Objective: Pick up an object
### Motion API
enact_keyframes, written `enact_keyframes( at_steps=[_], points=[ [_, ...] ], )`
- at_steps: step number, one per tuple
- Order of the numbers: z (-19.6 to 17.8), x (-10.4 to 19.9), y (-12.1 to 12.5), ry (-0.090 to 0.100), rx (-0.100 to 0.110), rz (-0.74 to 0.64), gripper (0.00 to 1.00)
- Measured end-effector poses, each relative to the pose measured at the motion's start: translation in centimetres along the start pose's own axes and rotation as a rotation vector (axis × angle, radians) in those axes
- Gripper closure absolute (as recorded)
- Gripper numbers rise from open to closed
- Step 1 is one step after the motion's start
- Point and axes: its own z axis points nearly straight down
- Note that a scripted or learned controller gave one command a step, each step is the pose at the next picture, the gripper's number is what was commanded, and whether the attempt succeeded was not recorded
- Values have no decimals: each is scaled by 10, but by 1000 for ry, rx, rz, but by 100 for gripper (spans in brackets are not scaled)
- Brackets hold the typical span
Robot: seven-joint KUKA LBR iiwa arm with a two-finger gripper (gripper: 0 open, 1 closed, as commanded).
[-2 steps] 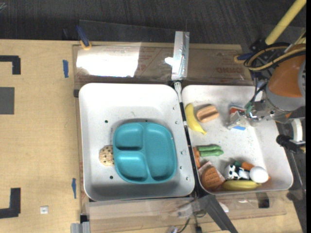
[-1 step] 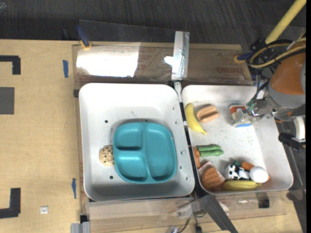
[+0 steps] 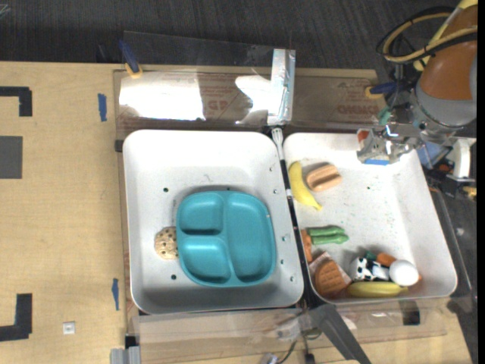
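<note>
Bottom-edge banana (image 3: 377, 288) lies well below your gripper (image 3: 377, 152); the hot dog (image 3: 323, 177) sits nearer, lower-left, long axis crosswise. Jaw state: cannot tell.

You'll find faint reddish print on the brown cardboard strip (image 3: 333, 101) behind the bins, too blurred to read.

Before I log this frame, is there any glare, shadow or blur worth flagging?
Camera view: strong glare on the clear panel behind the bins, washing out part of it; the left bin has soft shading along its front wall near the teal tray; the gripper at the right bin's far edge looks slightly soft, its fingers hard to read; toy food stays reasonably sharp.
</note>
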Motion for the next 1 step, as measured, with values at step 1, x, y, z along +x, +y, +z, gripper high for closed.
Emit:
enact_keyframes(
  at_steps=[1],
  points=[
    [43,31,-4,2,13,-206,100]
  ],
)
